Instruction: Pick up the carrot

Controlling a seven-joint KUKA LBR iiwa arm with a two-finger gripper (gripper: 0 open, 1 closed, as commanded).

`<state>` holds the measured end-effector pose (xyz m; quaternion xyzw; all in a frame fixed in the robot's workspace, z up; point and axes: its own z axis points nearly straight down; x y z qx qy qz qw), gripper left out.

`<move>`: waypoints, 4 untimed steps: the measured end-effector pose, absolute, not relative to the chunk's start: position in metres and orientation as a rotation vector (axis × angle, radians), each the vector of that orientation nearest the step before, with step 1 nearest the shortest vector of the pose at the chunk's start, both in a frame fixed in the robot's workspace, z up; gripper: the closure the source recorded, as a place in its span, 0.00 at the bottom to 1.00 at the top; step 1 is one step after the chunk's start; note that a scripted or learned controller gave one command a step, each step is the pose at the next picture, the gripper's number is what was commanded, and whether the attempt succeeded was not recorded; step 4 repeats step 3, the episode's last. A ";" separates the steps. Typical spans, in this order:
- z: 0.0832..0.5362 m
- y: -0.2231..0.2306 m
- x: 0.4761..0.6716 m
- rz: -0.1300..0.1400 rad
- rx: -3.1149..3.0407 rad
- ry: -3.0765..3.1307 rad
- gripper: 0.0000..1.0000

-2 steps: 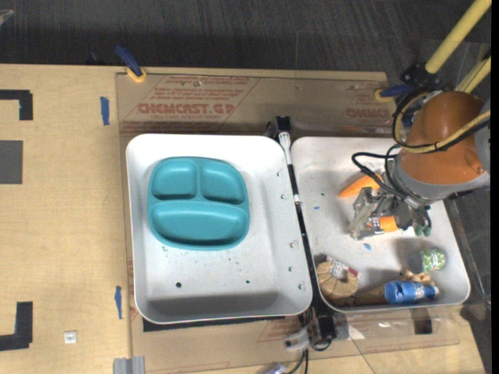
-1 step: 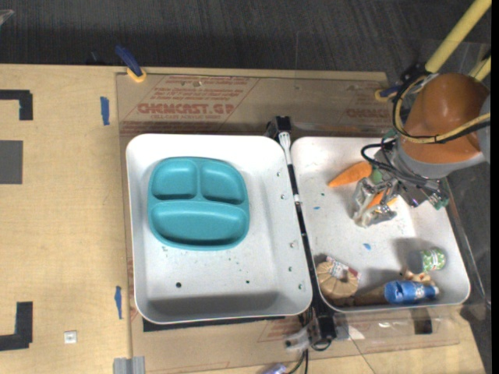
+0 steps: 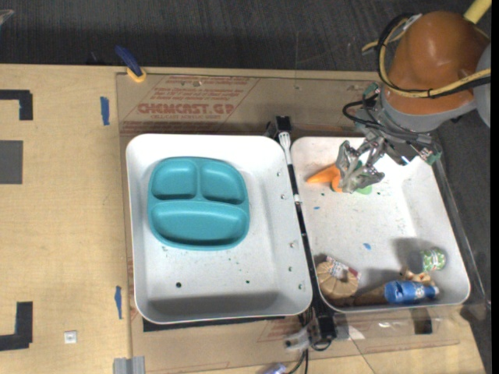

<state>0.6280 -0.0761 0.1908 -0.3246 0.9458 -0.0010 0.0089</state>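
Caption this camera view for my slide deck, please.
Gripper poised at the orange carrot in the right bin; teal divided plate sits in the left bin.

Open floor across the middle of the right bin (image 3: 374,224), free for a pass from above. Crowded along its near wall: a brown round item (image 3: 337,280), a blue bottle (image 3: 411,291), a small green thing (image 3: 433,259) (all close together). Blocked at the far left corner by the gripper (image 3: 357,170) beside the carrot (image 3: 323,178). In the left bin (image 3: 156,287), a teal divided tray (image 3: 199,202), bare floor nearer.
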 end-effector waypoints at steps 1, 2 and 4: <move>0.187 -0.078 0.626 0.000 -1.013 2.963 0.00; 0.096 -0.098 0.632 0.005 -0.741 3.051 0.00; 0.090 -0.093 0.596 -0.002 -0.614 3.067 0.00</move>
